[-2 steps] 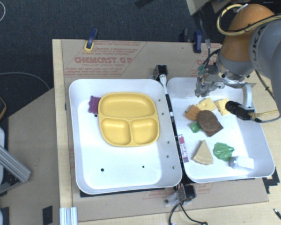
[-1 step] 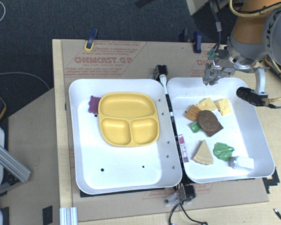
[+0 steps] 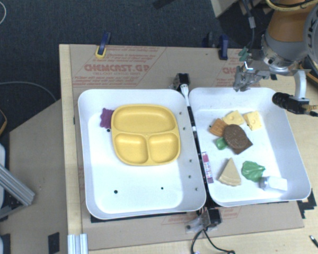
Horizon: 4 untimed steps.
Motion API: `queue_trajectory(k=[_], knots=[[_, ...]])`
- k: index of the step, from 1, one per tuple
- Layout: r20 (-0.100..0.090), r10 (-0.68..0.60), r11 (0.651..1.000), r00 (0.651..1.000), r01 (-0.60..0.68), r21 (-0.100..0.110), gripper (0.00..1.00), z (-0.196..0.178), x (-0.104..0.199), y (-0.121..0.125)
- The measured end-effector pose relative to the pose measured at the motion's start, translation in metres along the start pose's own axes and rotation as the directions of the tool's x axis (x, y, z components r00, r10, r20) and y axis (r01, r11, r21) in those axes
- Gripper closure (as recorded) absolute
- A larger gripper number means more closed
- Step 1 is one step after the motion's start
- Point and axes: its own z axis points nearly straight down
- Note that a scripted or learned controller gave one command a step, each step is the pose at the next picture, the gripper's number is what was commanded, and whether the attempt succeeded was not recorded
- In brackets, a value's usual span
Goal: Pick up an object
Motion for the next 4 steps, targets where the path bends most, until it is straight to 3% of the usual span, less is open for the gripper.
queue_trajectory(k=[1, 2, 3, 4], knots=[[-0.003, -0.001, 1.0, 1.0, 0.001, 0.009, 1.0, -0.008, 0.028, -0.043], [-0.003, 0.002, 1.0, 1.0, -0.002, 0.013, 1.0, 0.008, 0.044, -0.087], [-0.003, 0.002, 1.0, 1.0, -0.002, 0.011, 1.0, 0.012, 0.056, -0.114], [-0.001, 0.0, 1.0, 1.0, 0.0, 0.002, 1.0, -0.009, 0.053, -0.109]])
